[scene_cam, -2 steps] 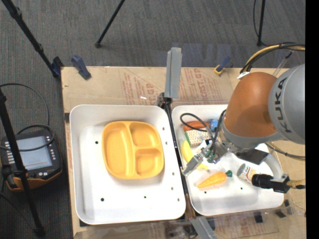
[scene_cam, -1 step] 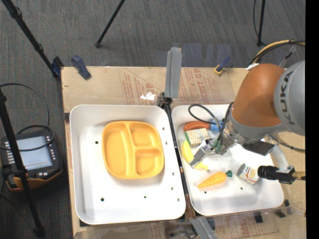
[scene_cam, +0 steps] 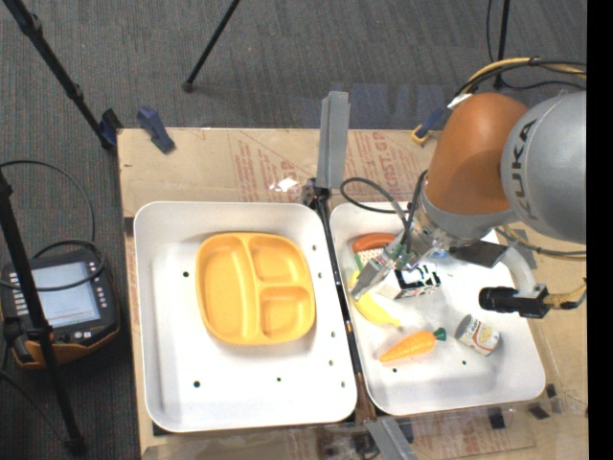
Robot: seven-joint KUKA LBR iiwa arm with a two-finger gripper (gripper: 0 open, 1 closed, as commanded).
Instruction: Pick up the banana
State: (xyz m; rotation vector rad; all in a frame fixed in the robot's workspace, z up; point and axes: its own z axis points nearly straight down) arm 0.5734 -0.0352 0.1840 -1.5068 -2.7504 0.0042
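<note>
The hand (scene_cam: 372, 278) hung released just above the banana (scene_cam: 378, 310), whose long axis ran left-far to right-near beneath it.

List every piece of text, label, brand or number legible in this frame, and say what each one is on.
"KUKA": black letters on the arm's grey housing, read sideways.
Red print on the cardboard sheet under the bins: reversed and faded, not readable.
Label on the small can in the right bin: too small to read.
Screen of the pendant left of the bench: too blurred to read.

Even, soft light; slight blur
</note>
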